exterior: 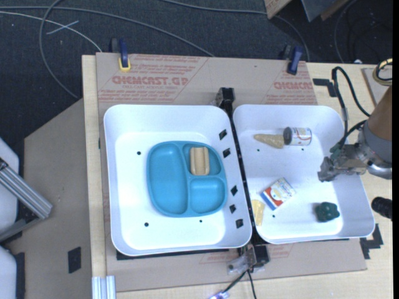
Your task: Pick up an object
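My gripper hangs over the right edge of the right bin, coming in from the right. Nothing shows inside it. A dark green lump lies just below it near the bin's front right corner. A white packet with red and blue print rests left of the gripper, mid-bin. Toward the back are a tan cone-shaped piece and a small silver can on its side, touching end to end. A yellow scrap sits at the bin's front left wall.
The left bin bears a blue divided plate with a tan block in its upper right compartment. Black clips run along the divider between the bins. Cables trail near the arm at right.
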### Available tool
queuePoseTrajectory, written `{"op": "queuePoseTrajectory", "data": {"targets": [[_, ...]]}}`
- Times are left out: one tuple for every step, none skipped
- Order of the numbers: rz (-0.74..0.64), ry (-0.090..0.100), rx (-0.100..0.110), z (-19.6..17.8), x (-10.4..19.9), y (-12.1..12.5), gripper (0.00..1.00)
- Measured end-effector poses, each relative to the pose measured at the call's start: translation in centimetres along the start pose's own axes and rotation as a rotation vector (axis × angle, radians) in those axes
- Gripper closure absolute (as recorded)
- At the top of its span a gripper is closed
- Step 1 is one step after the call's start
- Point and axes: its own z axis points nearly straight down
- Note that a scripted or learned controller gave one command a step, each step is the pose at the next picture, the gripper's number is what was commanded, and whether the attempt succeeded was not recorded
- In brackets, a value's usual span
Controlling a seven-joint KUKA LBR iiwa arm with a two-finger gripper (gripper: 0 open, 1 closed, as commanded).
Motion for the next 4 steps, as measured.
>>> {"op": "queuePoseTrajectory", "data": {"targets": [[-0.001,0.0,-0.001,-5.9,0.9,-0.1,1.0],[-0.001,0.0,0.0,-9.7,0.9,0.1,1.0],[-0.004,0.005,0.008,-8.0,5.6,1.6,1.0],[-0.005,0.004,0.006,-8.0,10.6,2.5,1.0]]}}
